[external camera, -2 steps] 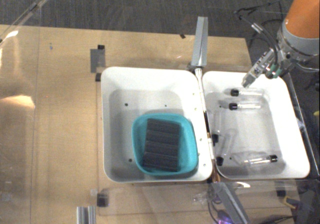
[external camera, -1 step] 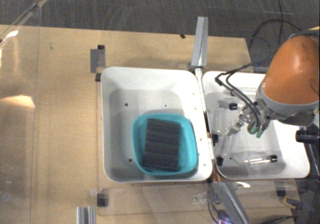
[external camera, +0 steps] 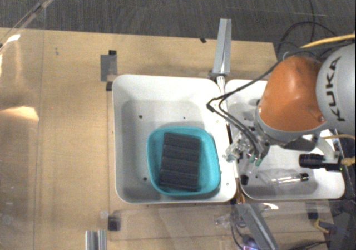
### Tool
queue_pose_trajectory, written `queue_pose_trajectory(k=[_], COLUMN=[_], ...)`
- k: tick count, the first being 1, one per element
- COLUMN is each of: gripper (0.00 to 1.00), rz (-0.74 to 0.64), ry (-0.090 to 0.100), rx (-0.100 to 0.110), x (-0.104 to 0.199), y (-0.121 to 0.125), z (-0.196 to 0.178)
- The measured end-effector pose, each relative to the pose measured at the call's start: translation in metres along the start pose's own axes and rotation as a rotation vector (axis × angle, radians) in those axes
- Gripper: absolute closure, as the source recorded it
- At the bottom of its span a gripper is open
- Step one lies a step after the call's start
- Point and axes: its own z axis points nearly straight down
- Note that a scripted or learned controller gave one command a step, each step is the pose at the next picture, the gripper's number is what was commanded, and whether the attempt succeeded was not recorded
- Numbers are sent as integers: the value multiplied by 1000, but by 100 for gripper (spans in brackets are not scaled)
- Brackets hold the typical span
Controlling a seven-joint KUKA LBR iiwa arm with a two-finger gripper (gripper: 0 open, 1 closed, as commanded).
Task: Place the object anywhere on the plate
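Plate: square teal plastic plate [external camera: 210,161] with rounded corners and a raised rim, flat on the floor of the left white bin, well to the left of the gripper [external camera: 243,153].
Object: dark grey ribbed rectangular block [external camera: 180,160], lying flat on the teal plate, long axis running near to far, slightly tilted; left of the gripper, apart from it.
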Motion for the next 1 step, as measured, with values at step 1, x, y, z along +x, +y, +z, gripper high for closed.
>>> queue_pose_trajectory(k=[1], gripper=[100], rz=[-133], ry=[0], rx=[-1], x=[17], y=[72], z=[0])
